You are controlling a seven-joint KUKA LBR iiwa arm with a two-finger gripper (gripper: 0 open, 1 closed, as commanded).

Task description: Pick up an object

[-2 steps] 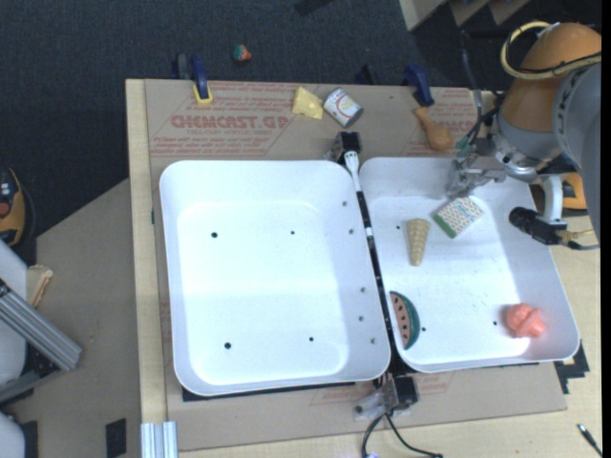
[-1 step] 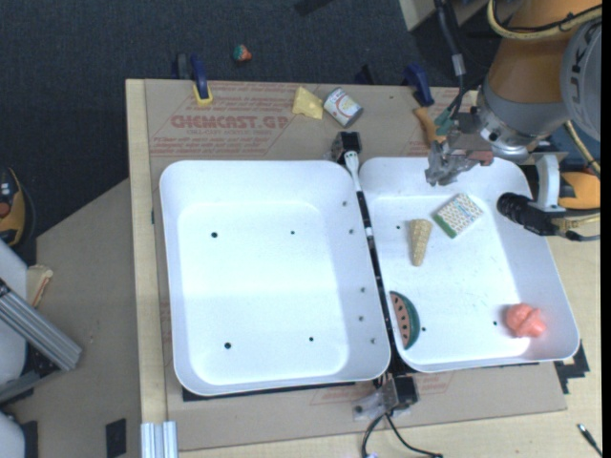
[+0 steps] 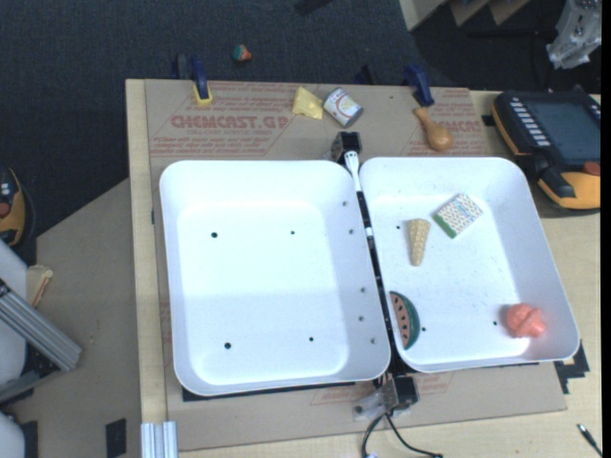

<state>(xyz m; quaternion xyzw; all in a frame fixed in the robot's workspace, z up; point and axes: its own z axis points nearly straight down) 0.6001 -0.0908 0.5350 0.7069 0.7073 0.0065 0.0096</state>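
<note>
In the right bin [image 3: 535,194], lying well apart: cone [image 3: 418,240], checkered block [image 3: 458,215], watermelon slice [image 3: 405,319] hugging the left wall, pink lump [image 3: 523,321] crowding the near-right corner. Favouring the cone, probably: sitting mid-floor, open room all round, closing across its narrow width. Far right, gripper [image 3: 575,29] hanging beyond the tabletop [image 3: 239,122]; not managing to tell how open, or whether holding anything.

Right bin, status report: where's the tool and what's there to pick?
Tool parked top right, off the bins. Right bin holds cone, patterned block, watermelon slice, pink lump. Nothing blocking.
</note>
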